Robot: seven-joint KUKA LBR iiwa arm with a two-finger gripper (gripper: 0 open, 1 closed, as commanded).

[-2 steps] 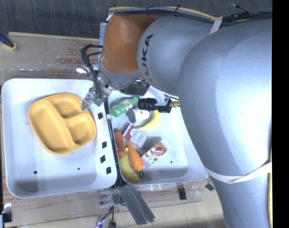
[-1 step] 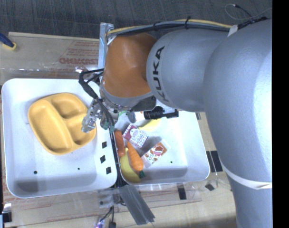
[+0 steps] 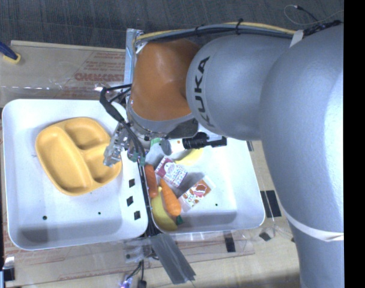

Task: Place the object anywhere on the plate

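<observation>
A yellow plate point(image 3: 68, 155) with divided compartments lies in the left bin point(image 3: 26, 221). My gripper point(image 3: 114, 152) hangs over the plate's right rim, close to the wall between the two bins. I see no object on the plate or at the gripper's tip. The orange band and the grey arm cover the back of the right bin point(image 3: 242, 215). Several food items lie in the right bin: an orange carrot point(image 3: 169, 201), a reddish sausage-like piece point(image 3: 150, 180), a white and red packet point(image 3: 172, 171), a second packet point(image 3: 196, 194) and a yellow fruit point(image 3: 161, 219).
A yellow banana-like piece point(image 3: 191, 156) peeks out under the arm. Black cables point(image 3: 110, 104) loop beside the wrist above the plate. Brown cardboard point(image 3: 62, 65) lies behind the bins. The front of the left bin shows bare white floor.
</observation>
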